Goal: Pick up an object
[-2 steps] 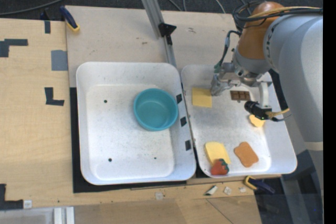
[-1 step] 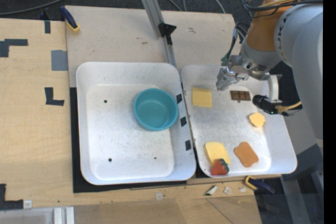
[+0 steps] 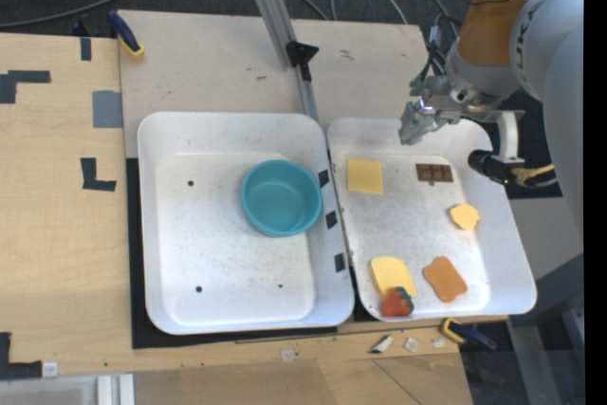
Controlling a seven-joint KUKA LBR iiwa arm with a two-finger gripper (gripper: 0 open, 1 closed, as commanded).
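Bowl (image 3: 281, 196), teal, sits upright in your left bin (image 3: 171, 204). Right bin (image 3: 503, 270) holds 6 items: yellow square (image 3: 364, 176), yellow slab (image 3: 391, 274) touching strawberry (image 3: 397, 303), brown bar (image 3: 434, 173), orange piece (image 3: 444, 279), yellow chunk (image 3: 464, 216). Gripper (image 3: 413, 130) hangs over that bin's far edge, holding nothing; you can't tell its opening from here.

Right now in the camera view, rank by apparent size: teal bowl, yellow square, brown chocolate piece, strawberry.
1. teal bowl, clearly largest
2. yellow square
3. and 4. strawberry and brown chocolate piece look about alike; no ranking between them.
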